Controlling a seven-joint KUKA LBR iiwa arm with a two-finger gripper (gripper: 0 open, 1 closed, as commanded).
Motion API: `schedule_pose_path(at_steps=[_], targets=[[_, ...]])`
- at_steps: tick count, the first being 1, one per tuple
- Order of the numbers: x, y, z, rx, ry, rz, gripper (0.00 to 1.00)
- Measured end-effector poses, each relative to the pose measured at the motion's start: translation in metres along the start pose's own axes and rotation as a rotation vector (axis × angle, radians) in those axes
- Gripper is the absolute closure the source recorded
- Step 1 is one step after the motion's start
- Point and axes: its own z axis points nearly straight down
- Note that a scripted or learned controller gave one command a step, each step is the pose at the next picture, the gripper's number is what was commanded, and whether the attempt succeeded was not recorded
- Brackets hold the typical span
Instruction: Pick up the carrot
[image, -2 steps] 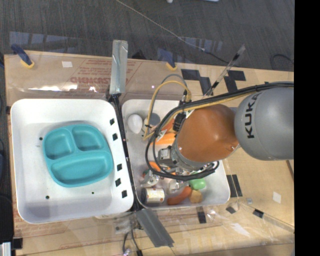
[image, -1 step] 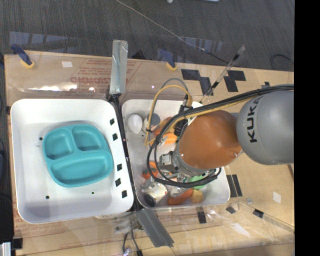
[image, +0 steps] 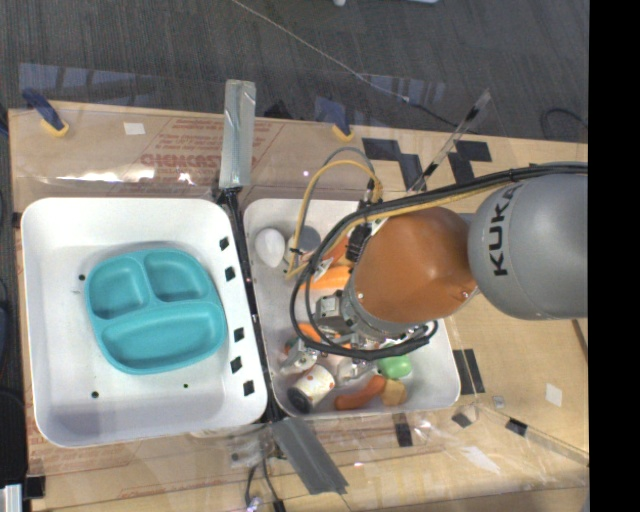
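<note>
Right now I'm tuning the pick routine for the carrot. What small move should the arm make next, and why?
Probably lift the tool slightly to get a clear look. The wrist hangs low over the right bin, covering most of the clutter. An orange piece beside the wrist may be the carrot, but I cannot tell. The teal plate sits in the left bin.

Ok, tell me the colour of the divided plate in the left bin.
The divided plate is teal, a light blue-green all over; the camera view shows it plainly.
</note>
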Motion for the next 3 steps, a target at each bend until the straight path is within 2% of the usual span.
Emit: schedule_pose_path(at_steps=[1, 2, 3], targets=[[0.004, -0.062, -0.001, 0.001, 0.000, -0.027, 0.00], [0.003, -0.061, -0.009, -0.003, -0.002, -0.031, 1.00], [-0.032, -0.020, -0.144, 0.003, 0.001, -0.348, 1.00]])
